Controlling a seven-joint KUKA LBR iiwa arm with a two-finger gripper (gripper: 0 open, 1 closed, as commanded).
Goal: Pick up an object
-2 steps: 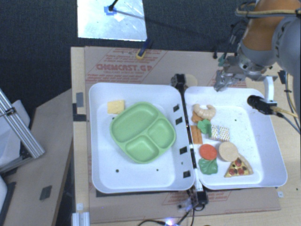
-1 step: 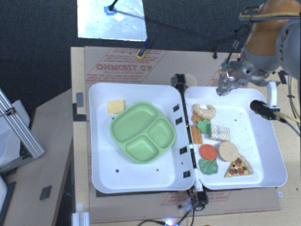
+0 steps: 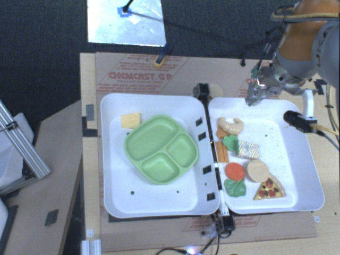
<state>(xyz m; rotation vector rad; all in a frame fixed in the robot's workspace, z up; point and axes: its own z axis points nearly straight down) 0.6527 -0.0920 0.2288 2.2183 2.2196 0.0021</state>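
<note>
My gripper [image 3: 254, 97] hangs above the far edge of the right bin [image 3: 297, 158], away from the toy food lying there. In that bin's left half lie a shrimp [image 3: 230, 125], a green leafy piece [image 3: 231, 142], an orange stick [image 3: 222, 152], a patterned cracker [image 3: 248, 149], a tomato [image 3: 235, 170], a round beige biscuit [image 3: 257, 170], a green vegetable [image 3: 235, 187] and a pizza slice [image 3: 269, 189]. Nothing shows between the gripper's fingers.
The left bin [image 3: 114, 195] holds a green divided plate [image 3: 161, 149] and a yellow cheese block [image 3: 130, 120]. A black divider [image 3: 209, 142] runs between the bins. A shiny metal sheet [image 3: 126, 15] lies beyond the bench.
</note>
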